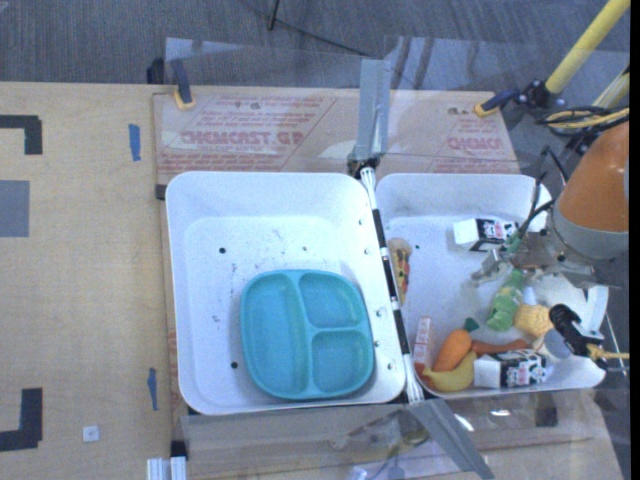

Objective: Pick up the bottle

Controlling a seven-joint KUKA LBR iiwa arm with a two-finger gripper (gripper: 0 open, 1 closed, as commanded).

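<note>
Grey carpet (120, 18) runs across the top of my view, with a thin black stand leg lying over it. Below that sits a pale wooden bench (80, 268), marked by black tape corners on its left edge and short blue tape strips. A printed cardboard sheet (250, 133) lies under the far edge of the bins.

On the left I see the left bin (200, 208), white, with a few dark specks on its floor. A turquoise compartment plate (307, 334) lies flat in its near half, one long section on the left and two smaller ones on the right.

Across the divider, the right bin (440, 218) holds the clutter. A small figure lies against its left wall, and an orange carrot (453, 348) rests over a yellow banana (452, 376) near the front wall. A small white carton (483, 231) lies toward the back, another carton (513, 370) at the front.

The bottle (507, 303) I read as the pale green item lying tilted in the middle of the right bin, touching a yellow toy (533, 320) on its right. It is small and partly covered, so I cannot make out a cap or label.

The gripper (522, 258) hangs just above the bottle's upper end, below the orange band of the arm (597, 198). I cannot tell how its jaws stand.
</note>
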